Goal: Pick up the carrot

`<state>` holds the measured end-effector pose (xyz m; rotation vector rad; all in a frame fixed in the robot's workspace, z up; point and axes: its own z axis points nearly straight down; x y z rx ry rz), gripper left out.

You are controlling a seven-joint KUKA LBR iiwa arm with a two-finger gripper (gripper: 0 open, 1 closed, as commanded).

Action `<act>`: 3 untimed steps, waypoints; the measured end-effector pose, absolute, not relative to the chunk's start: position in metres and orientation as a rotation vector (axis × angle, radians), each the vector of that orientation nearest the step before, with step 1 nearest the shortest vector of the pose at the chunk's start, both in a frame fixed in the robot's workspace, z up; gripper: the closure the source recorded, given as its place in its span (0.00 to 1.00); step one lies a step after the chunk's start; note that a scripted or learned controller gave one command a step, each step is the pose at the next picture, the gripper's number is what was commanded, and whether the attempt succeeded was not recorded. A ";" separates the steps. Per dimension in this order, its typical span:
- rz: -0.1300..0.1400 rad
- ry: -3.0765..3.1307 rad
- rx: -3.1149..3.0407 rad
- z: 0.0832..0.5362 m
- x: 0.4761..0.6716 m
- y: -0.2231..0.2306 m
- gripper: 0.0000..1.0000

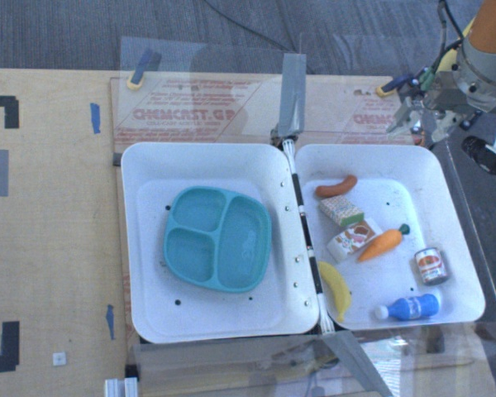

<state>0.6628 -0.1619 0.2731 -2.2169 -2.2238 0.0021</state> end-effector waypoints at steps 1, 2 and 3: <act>0.001 -2.179 -2.262 0.133 0.603 -0.157 0.00; -0.008 -2.194 -2.256 0.087 0.549 -0.201 0.00; -0.011 -2.191 -2.264 0.097 0.550 -0.203 1.00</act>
